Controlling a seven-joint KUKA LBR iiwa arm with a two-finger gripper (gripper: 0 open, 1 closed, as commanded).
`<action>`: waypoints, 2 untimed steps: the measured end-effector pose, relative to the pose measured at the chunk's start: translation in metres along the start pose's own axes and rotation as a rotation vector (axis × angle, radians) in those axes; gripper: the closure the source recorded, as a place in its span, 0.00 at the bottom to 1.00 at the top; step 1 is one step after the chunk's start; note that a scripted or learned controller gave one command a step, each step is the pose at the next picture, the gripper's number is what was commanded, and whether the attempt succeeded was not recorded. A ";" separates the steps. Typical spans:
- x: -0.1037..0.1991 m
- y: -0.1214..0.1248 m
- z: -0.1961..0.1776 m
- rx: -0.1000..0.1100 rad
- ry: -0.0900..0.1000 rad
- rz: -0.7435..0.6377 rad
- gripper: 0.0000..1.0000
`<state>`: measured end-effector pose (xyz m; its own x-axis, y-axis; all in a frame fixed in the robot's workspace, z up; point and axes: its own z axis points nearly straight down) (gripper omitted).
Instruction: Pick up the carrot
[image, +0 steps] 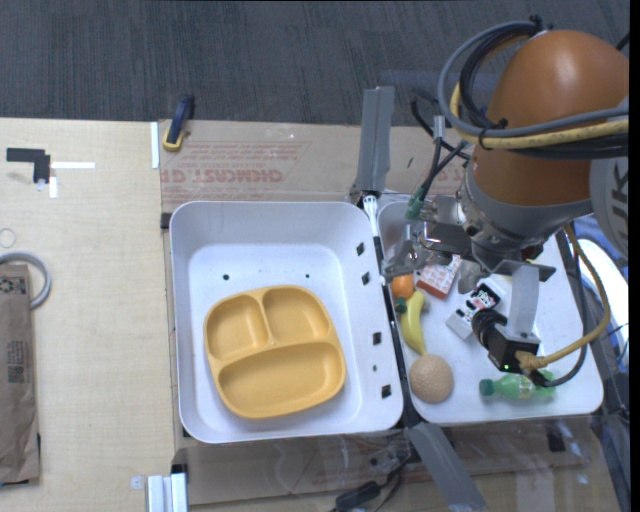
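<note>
My arm hangs over the right bin (585, 395), wrist covering its upper half. My pincer (415, 255): cannot tell its state. Carrot (402, 285) at the bin's 9 o'clock edge, just above the banana (413, 322). Tan ball (431, 379) at 7 o'clock. Yellow plate (275, 350) in left bin (190, 300).

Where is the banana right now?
The banana lies in the right bin near its left wall, just below a small orange item and above a tan ball.
</note>
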<state>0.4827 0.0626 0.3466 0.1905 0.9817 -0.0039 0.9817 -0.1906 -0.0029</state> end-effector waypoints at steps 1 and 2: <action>0.000 0.000 0.000 0.000 0.000 0.001 0.00; -0.016 -0.003 0.157 0.003 0.000 0.213 0.00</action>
<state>0.4763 0.0469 0.1898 0.3942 0.9190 -0.0045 0.9190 -0.3942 -0.0051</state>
